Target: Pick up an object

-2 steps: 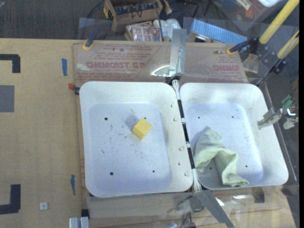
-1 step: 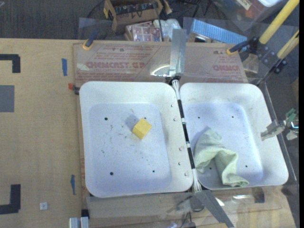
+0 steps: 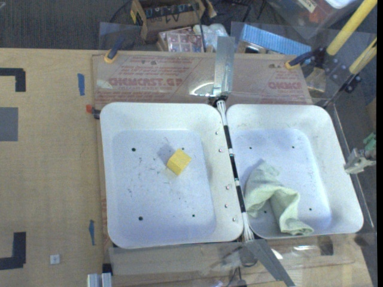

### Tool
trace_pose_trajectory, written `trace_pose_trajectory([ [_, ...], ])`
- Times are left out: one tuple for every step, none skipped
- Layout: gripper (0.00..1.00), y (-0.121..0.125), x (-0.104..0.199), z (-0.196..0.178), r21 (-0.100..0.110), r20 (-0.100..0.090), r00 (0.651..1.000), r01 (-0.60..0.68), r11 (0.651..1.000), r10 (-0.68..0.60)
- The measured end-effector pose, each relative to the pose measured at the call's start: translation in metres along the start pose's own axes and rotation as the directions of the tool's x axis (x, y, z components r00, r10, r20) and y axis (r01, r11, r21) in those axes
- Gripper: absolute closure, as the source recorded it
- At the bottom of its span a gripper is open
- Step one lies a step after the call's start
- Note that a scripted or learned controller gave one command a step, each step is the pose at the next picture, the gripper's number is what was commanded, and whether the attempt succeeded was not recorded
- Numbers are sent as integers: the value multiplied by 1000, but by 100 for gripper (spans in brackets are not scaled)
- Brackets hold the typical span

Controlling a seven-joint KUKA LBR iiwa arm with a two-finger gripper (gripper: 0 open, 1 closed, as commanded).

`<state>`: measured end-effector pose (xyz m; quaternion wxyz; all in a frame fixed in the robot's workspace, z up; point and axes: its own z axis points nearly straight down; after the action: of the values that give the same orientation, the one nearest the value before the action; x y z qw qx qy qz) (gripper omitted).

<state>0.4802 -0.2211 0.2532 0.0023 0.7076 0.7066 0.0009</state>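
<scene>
A small yellow block (image 3: pixel 178 161) lies in the left white bin (image 3: pixel 119 220), a little above that bin's middle, with bare floor all around it. A crumpled pale green cloth (image 3: pixel 275 199) lies in the right white bin (image 3: pixel 323 130), bunched against the bin's near-left corner by the divide between the two bins.
A clear plastic wall (image 3: pixel 203 76) stands behind both bins, with clutter and boxes beyond it. Yellow poles (image 3: pixel 356 17) slant at the top right. A small pale fixture (image 3: pixel 361 155) sits just outside the right bin's right rim. Wooden benchtop (image 3: pixel 48 160) extends to the left.
</scene>
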Motion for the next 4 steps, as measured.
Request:
trace_pose_trajectory([
  [100,1,50,-55,-1,2,895,447,895,-447],
  [100,1,6,-74,-1,4,725,689,725,-689],
  [100,1,-4,-136,0,6,438,899,438,-899],
  [100,11,-3,-145,1,7,97,995,97,-995],
])
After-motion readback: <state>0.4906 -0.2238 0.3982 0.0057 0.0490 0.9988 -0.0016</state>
